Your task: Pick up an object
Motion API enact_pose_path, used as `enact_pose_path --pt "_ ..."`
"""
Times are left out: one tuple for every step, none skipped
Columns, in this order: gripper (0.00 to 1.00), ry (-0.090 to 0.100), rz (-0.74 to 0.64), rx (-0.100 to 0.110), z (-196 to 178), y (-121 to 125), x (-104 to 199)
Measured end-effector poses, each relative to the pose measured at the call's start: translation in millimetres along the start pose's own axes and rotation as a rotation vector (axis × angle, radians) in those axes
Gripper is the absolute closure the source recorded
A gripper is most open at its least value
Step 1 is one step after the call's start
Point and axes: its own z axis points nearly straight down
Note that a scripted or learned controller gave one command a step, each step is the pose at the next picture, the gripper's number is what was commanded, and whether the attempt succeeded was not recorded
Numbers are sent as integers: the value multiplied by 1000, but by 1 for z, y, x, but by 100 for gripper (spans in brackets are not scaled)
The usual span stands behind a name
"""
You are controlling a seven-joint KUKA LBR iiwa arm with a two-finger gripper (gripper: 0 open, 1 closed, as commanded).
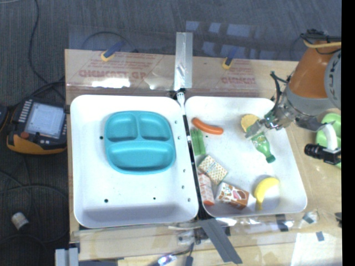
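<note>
Two shallow white plastic bins (83, 204) sit side by side on a bench, seen from above at a slant. The gripper (262, 127) reaches in from the right, low over the upper right part of the right-hand bin. Whether anything sits between its tips cannot be made out at this size.

Just below the gripper, and touching or nearly touching it, lies a small green bottle (264, 147), tilted, its neck pointing down and to the right. Just to the gripper's left is a rounded yellow piece (248, 122), smooth like toy fruit. Further left lies an orange-red toy sausage (207, 127), long and glossy. Beyond it, against the bin's left wall, is a narrow green stick-shaped item (197, 142).

Below and left of the gripper, a checkered tan packet (213, 169) lies flat, with a red and white packet (204, 188) beside it and a brown printed box (233, 196) lower down. Well below the gripper, a yellow banana-shaped toy (265, 188) rests near the bin's lower right corner.

Far to the left, in the other bin, sits a teal plastic tray (140, 142) with three rounded compartments.
</note>
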Motion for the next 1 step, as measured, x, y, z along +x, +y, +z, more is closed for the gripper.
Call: enact_pose_path --pt "100 -3 -108 -6 63 -14 12"
